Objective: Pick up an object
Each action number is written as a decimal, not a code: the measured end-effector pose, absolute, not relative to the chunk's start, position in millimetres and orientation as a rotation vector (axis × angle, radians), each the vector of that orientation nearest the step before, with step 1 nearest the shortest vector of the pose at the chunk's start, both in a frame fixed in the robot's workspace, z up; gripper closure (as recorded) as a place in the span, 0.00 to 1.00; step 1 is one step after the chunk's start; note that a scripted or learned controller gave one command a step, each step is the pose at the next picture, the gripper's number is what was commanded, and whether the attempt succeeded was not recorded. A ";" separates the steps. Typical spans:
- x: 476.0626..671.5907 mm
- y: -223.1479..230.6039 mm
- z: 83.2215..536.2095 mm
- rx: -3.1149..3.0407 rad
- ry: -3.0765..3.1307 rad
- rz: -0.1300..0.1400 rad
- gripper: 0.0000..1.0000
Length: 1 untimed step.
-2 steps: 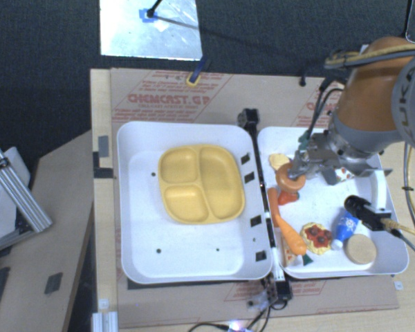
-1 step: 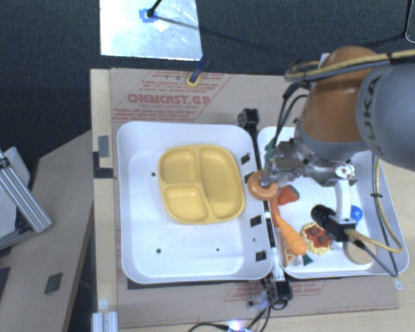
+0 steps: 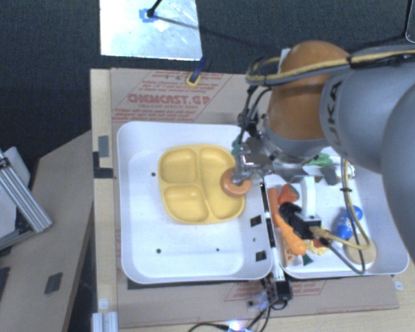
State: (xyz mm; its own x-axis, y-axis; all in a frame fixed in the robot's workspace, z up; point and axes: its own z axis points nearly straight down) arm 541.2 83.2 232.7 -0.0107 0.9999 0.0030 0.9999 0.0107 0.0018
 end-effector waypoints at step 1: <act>538.4 110.0 221.6 -2.212 -2.229 0.000 1.00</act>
State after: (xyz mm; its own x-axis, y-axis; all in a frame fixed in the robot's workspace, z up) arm 538.4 110.0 221.6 -0.0079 1.0000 0.0009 1.0000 0.0079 -0.0005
